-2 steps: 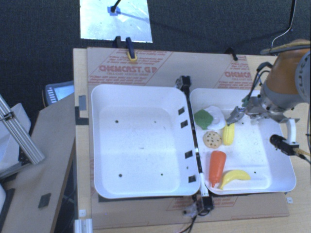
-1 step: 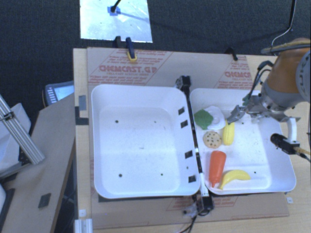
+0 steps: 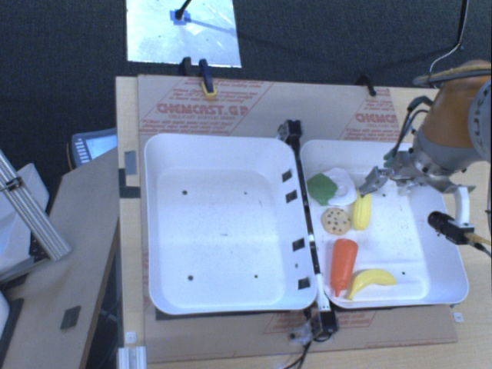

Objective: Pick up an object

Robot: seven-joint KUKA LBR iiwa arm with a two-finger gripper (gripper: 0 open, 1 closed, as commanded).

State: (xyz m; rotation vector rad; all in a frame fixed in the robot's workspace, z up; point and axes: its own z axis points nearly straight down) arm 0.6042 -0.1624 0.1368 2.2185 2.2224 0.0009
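Note:
The right bin (image 3: 430, 260) holds several toy foods. A green leafy piece (image 3: 321, 187) lies on a white round piece (image 3: 344, 184) at the bin's back left. In front of them are a tan cookie (image 3: 335, 221) and a yellow corn cob (image 3: 360, 211). Nearer the front edge lie an orange carrot (image 3: 343, 264) and a yellow banana (image 3: 372, 280). My gripper (image 3: 375, 180) hangs over the back of the right bin, just above and right of the corn cob, with the orange-banded wrist (image 3: 453, 118) behind it. Nothing shows in its grasp.
The left bin (image 3: 223, 229) sits beside the right one, with black clips (image 3: 296, 198) along their shared wall. Both rest on a cardboard sheet (image 3: 254, 106). A black part of the arm (image 3: 450, 227) overhangs the right bin's right rim.

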